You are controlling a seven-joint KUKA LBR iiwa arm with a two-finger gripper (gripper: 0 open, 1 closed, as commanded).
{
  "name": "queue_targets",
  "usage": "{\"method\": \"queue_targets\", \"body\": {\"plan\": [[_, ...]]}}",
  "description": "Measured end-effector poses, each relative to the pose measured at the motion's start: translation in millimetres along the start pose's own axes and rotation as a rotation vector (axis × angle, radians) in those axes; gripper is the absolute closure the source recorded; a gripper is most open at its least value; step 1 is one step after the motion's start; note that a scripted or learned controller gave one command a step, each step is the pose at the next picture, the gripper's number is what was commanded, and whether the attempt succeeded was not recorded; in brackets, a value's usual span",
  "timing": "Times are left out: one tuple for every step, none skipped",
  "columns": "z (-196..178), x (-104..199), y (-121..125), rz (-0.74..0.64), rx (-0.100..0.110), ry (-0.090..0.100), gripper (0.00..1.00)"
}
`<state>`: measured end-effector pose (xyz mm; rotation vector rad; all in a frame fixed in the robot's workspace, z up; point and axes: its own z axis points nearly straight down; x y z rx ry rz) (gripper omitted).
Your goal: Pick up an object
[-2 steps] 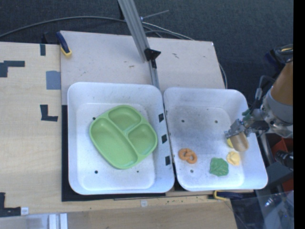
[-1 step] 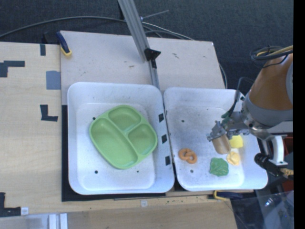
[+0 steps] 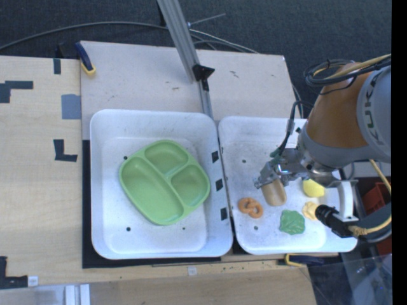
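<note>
Nothing looks lifted yet: the gripper (image 3: 272,182) is low in the right bin (image 3: 249,138) right at a tan cup-like piece (image 3: 275,194), though whether it grips it I cannot tell, with an orange ring (image 3: 250,207) just left-below, a green lump (image 3: 292,222) below, and a yellow piece (image 3: 313,187) right.
</note>
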<state>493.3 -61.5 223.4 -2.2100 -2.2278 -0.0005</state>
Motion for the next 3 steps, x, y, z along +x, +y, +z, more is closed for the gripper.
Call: {"method": "queue_targets", "body": {"plan": [[4, 56, 16, -0.001, 0.0, -0.001, 1.0], [-6, 104, 18, 0.0, 0.0, -0.001, 1.0], [6, 156, 21, 0.001, 0.002, -0.002, 1.0]]}}
